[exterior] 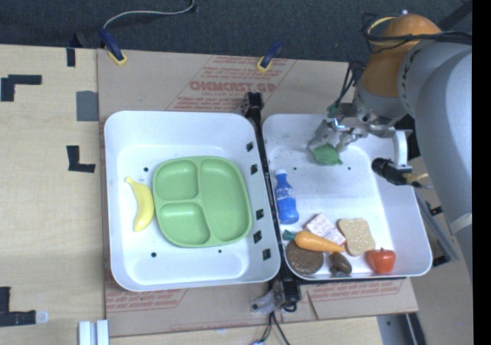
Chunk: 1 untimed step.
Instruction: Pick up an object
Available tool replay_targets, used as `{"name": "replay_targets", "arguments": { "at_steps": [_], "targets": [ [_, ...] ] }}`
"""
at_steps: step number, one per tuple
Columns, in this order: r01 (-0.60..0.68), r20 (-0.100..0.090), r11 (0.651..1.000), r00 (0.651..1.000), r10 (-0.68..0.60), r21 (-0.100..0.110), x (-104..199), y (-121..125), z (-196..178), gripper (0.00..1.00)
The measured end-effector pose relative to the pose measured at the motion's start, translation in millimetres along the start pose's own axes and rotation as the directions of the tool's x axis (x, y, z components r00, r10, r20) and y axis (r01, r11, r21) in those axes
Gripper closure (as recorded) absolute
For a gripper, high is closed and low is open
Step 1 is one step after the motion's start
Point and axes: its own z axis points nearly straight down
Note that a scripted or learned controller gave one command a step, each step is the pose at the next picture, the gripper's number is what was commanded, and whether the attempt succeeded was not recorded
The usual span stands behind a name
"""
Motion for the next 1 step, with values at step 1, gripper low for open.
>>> {"name": "replay_targets", "arguments": {
  "at_steps": [1],
  "targets": [
    [0.001, 0.000, 1.000, 1.000, -0.001, -0.002, 99.8, -77.4, -82.6, 1.00]
  ]
}}
